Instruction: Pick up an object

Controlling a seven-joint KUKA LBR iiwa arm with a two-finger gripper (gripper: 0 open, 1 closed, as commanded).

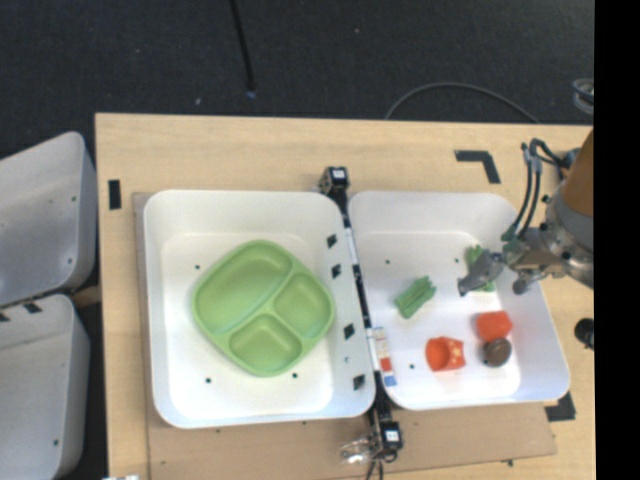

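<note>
Camera view: a slanted look down on a pale wooden counter (pixel 250 153) carrying two shallow white bins side by side.
Landmark: the divider (pixel 352 278), the line where the two bins meet; every place below is given from it.
Left bin (pixel 165 368): left of the divider, holding one thing.
Green plate (pixel 262 307): a three-compartment tray lying flat near the middle of the left bin, its right edge near the divider.
Right bin (pixel 420 218): right of the divider, holding the small things.
Green ridged piece (pixel 415 296): just right of the divider, about mid-height of the bin; its long axis runs on a slant, lower-left end toward the divider, upper-right end away from it.
Orange-red piece (pixel 445 353): further right and lower, a short chunk with no clear long axis.
Red block (pixel 493 324): further right again, well away from the divider.
Brown round thing (pixel 496 351): just below the red block, touching or nearly so.
Claw (pixel 490 271): far right of the divider, above the red block; a green bit shows beside its tip, and I cannot tell how its tips stand or whether it grips anything.
</note>
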